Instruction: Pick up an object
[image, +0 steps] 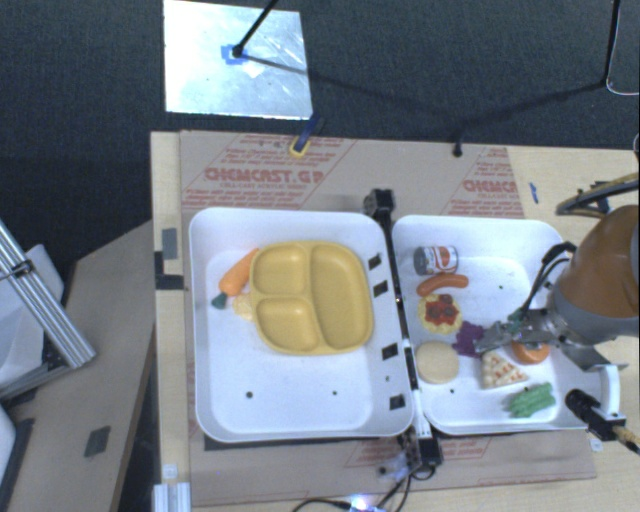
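Toy food, assorted, lies in the right bin (470, 228): small can (436, 259) at the far left, hot dog (442, 284) below it, pizza with red topping (441, 313), purple grapes (468, 337), round bun (437, 362), sandwich wedge (502, 372), green vegetable (530, 399), and an orange piece (530, 351).

Claw (500, 336): low over the right bin, between grapes and orange piece; whether open or closed cannot be told.

Left bin (300, 225): yellow divided plate (305, 297), with a carrot (236, 274) touching its left edge.

Both bins sit on the counter (250, 165).
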